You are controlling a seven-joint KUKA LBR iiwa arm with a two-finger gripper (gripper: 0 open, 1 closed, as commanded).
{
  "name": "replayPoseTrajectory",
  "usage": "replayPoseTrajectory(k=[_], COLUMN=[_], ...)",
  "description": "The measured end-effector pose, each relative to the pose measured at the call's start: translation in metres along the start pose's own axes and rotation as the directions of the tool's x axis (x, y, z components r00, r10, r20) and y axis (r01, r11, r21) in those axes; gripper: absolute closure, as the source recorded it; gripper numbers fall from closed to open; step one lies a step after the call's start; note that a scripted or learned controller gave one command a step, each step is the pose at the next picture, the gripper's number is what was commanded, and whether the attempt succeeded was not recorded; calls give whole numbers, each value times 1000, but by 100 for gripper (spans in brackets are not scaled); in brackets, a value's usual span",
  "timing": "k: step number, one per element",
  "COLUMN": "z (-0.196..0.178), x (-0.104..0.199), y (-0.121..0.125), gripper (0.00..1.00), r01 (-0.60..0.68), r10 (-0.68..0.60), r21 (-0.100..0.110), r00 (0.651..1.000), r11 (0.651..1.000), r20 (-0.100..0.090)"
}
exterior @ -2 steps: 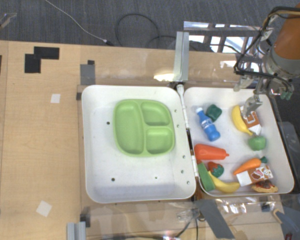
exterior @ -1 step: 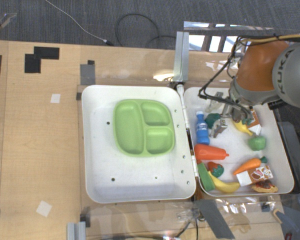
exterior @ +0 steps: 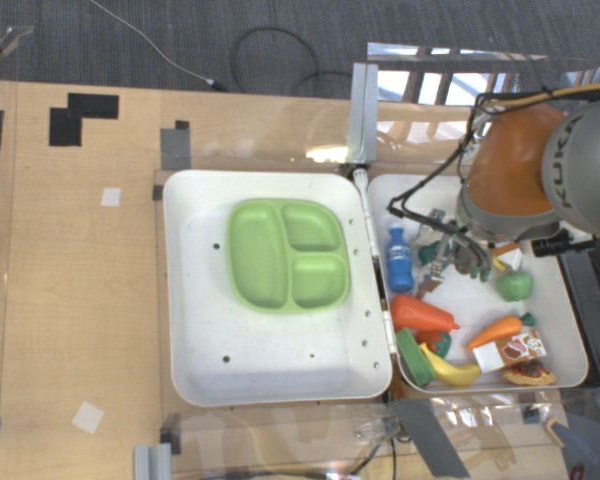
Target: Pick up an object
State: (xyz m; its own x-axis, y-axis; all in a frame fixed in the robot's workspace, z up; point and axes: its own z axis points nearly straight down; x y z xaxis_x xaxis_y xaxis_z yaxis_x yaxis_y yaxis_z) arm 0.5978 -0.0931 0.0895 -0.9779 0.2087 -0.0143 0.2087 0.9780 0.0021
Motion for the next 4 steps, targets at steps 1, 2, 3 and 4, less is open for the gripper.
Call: replayPoseTrajectory(k=[1,2,3,4], z=[1,3,-14,2], x=[-15,-59,-72,-43], y=[-79,8,-90,-103], gripper=[0,0,0,0], r01=[-153,-168,-317,-427], r10=[153,168,317,427], r21=[3,2,5,3], r00=[988,986,948,904], r11=[988,986,948,904], r20=[0,-9,-1,-4])
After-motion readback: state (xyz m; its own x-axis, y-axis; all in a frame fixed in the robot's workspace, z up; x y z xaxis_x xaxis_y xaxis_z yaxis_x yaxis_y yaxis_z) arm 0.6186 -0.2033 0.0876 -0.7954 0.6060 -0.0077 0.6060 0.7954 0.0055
